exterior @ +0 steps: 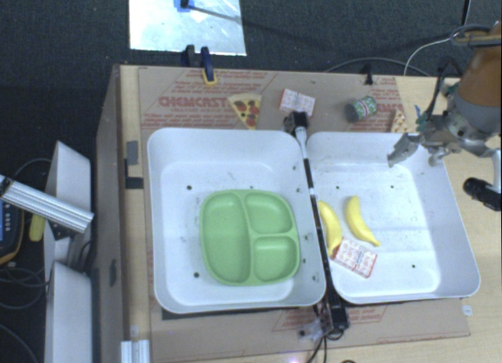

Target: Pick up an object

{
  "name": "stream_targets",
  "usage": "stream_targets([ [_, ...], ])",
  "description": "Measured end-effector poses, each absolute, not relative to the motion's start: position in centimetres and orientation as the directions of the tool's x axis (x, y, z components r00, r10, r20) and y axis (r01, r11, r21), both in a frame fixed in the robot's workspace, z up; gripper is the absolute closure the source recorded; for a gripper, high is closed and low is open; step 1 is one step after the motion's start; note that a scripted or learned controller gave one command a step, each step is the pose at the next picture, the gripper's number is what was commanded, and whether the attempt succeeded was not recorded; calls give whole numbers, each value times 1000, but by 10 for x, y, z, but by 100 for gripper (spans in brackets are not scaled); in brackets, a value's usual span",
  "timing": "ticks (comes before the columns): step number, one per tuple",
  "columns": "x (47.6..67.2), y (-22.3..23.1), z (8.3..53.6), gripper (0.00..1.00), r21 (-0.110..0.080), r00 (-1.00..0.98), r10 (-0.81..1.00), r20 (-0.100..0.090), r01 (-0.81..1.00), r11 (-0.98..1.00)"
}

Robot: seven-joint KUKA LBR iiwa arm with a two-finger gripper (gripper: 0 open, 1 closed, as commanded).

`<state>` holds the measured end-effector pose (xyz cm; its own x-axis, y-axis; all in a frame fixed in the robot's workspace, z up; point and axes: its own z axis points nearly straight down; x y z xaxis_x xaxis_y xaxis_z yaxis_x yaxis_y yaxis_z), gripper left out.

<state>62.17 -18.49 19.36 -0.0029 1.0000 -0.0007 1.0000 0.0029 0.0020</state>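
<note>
My gripper [413,149] hangs over the far right corner of the right bin [451,201], fingers spread apart with nothing between them. One fingertip points toward the bin's back wall, the other sits nearer the right rim. I have hold of nothing yet.

The candidates lie in the near left part of this same bin — well apart from where I am. A yellow banana [361,221] lies on the bin floor, slanting from far-left to near-right. A second banana [329,226] lies just beside the divider between the bins, and a small red-and-white packet [355,259] rests at the near ends of both, touching or nearly touching them. In the left bin [169,189] sits a green divided plate [249,236], broad and flat and a poor thing for two fingers to close on.

I judge the freestanding banana the best target: it has bare floor on both long sides, so my fingers can come down either side of it. To do this well I should travel toward the near left, turn my wrist so the fingers straddle the banana across its narrow width, and close near its middle — not at a tapering end, where it could slip out. The one by the divider leaves too little room for a finger on the wall side.
</note>
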Motion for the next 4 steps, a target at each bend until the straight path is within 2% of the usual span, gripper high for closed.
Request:
stream_targets([
  [1, 573, -137, 84, 0, 1, -1, 1000, 0, 1000, 1],
  [2, 486, -169, 84, 0, 0, -1, 1000, -1, 1000, 1],
  [3, 525, -129, 231, 0, 5, -3, 1000, -1, 1000, 3],
  [4, 531, -91, 131, 0, -2, -3, 1000, 1, 1000, 3],
])
